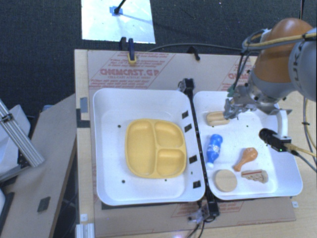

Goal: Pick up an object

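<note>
My end effector is low in the right bin, at the right end of the tan bread-roll-shaped piece lying near the bin's far-left corner. From this slanted view I cannot tell how it is set, nor whether it touches the roll or sits just above it. I judge this the closing-in step: the grasp is not yet proven. Next I need to settle squarely over the roll, close on it, and lift straight up, watching that it comes along. Nearer the camera lie a blue bottle, a drumstick toy, a round tan disc and a wedge-shaped slice. In the left bin rests a yellow divided plate.
</note>
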Controlling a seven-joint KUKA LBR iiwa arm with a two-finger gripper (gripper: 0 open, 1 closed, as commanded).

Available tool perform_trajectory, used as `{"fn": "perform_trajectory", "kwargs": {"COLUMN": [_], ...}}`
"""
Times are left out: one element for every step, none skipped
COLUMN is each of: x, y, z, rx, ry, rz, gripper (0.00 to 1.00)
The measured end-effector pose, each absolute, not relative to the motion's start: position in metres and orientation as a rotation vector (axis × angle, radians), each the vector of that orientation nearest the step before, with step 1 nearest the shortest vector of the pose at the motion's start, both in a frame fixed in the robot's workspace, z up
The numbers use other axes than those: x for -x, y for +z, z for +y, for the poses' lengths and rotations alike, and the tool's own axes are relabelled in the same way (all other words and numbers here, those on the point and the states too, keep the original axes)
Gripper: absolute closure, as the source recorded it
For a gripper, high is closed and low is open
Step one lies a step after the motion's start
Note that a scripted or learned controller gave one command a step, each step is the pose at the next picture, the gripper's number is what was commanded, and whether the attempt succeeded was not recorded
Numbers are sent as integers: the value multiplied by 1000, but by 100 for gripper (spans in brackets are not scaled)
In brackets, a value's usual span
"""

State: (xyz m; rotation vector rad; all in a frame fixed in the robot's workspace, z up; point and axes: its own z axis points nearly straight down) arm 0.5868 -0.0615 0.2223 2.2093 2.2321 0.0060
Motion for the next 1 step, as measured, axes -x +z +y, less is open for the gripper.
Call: {"fn": "perform_trajectory", "kwargs": {"x": [-601], "y": [231], "z": [-4], "rx": [-2209], "ry": [7], "rz": [2232], "gripper": [100]}}
